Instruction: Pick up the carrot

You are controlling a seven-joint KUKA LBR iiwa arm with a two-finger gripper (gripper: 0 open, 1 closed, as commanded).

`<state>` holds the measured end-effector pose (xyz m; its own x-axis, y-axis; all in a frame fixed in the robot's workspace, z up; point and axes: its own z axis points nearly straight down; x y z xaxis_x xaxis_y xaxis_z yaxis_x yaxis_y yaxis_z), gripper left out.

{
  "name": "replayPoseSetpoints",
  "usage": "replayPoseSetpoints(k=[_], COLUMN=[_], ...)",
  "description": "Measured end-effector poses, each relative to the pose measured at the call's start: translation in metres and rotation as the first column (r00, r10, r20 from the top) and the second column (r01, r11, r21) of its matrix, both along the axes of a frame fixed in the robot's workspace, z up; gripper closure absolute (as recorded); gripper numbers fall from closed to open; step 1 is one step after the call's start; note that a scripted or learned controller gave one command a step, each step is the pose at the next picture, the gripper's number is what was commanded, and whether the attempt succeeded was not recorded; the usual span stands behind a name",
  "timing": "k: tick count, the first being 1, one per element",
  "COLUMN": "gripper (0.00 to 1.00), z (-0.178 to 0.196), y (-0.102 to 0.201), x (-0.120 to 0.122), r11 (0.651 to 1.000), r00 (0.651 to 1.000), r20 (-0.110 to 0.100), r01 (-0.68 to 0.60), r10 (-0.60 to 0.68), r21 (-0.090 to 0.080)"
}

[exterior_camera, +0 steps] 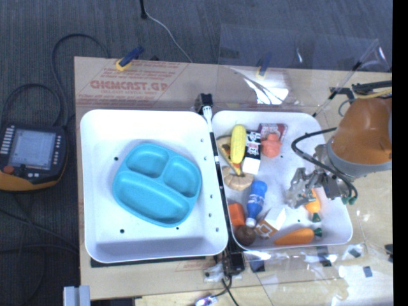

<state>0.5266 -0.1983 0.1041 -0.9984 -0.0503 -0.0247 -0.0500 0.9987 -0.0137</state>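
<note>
Because the carrot [295, 236] lies flat against the lower wall of the right bin [331, 238], lower right of the frame, the gripper [305, 191] hangs just above it; whether it is spread or closed I cannot tell. Nothing is visibly pinched.

Left bin [95, 190]: one divided tray [157, 182], lying near its centre. Right bin [331, 231]: banana [238, 144] at its back left; bottle [256, 200] near the middle; carrot [294, 237] along the front edge, toward the front right corner. Gripper [305, 193] sits over the right side, behind the carrot. Pendant [29, 155] lies off the bench, left of the left bin.
</note>
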Motion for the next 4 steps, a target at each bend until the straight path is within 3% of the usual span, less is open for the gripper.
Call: replayPoseSetpoints(k=[1, 2, 3, 4], gripper=[0.00, 1.00, 0.00, 0.00], z=[-0.001, 0.009, 0.008, -0.014], y=[0.001, 0.001, 0.001, 0.002], x=[-0.001, 0.001, 0.001, 0.022], r11=[1.000, 1.000, 1.000, 0.979], r00=[1.000, 1.000, 1.000, 0.979], r20=[-0.002, 0.001, 0.001, -0.017], r01=[-0.001, -0.001, -0.001, 0.205], r10=[0.001, 0.001, 0.001, -0.205], r21=[0.001, -0.002, -0.002, 0.011])
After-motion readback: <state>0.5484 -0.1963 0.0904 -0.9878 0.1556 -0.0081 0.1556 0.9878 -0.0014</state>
